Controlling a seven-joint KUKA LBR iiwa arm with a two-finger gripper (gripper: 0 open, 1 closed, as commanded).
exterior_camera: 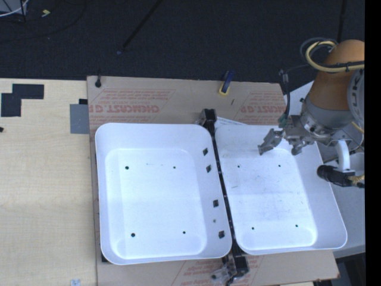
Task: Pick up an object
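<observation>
My gripper [283,143] hangs over the far right part of the right white bin [324,243], just inside its back rim. Its two fingers are spread apart and open, with nothing between them. The grey arm with its orange band [334,76] reaches in from the right. The left white bin [113,243] lies beside it, well away from the gripper. I see no loose object in either bin, only small dark dots and faint scuffs on their floors.
Both bins rest on a cardboard sheet [166,103]. A black clip strip [214,177] joins the bins along the middle. A blue and yellow clamp [225,83] sits at the cardboard's back edge. Another clamp [229,273] is at the front.
</observation>
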